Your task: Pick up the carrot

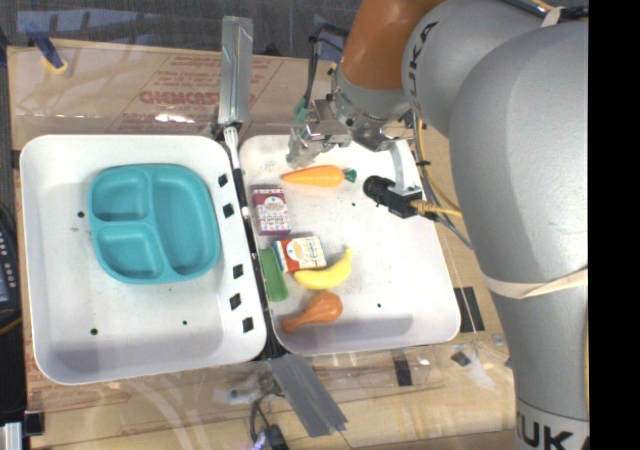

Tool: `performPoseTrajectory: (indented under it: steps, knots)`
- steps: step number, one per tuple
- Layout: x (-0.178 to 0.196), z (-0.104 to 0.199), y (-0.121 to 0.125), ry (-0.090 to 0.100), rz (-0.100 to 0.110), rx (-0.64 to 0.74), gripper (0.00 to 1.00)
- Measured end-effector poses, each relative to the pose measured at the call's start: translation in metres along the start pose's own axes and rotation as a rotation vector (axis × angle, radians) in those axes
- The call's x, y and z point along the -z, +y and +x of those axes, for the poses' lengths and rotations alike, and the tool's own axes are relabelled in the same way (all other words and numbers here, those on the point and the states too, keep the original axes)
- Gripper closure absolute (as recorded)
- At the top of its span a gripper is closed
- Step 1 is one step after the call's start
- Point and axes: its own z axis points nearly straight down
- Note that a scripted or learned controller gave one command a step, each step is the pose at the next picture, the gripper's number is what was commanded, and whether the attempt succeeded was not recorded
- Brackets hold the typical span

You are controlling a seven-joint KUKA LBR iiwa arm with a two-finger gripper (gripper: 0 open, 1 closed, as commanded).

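Observation:
The carrot [314, 176], orange with a small green top at its right end, lies flat on its side near the back of the right bin [420, 268]. My gripper [307, 141] hangs over the bin's back left corner, just behind and slightly left of the carrot. The carrot rests on the bin floor and nothing is holding it. The grey arm and its orange band [385, 33] fill the space above and to the right.
Along the right bin's left side lie a maroon packet [269, 210], a small carton [301, 253], a banana [327, 274], a green stick [274, 275] and a brown pear-shaped toy [313, 310]. A teal divided plate [155, 221] sits in the left bin [60, 338].

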Motion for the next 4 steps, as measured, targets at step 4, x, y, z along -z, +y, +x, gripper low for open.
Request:
performPoseTrajectory:
  steps: [4]
  knots:
    - [-0.100,-0.075,-0.010,0.001,0.007,-0.485,0.00]
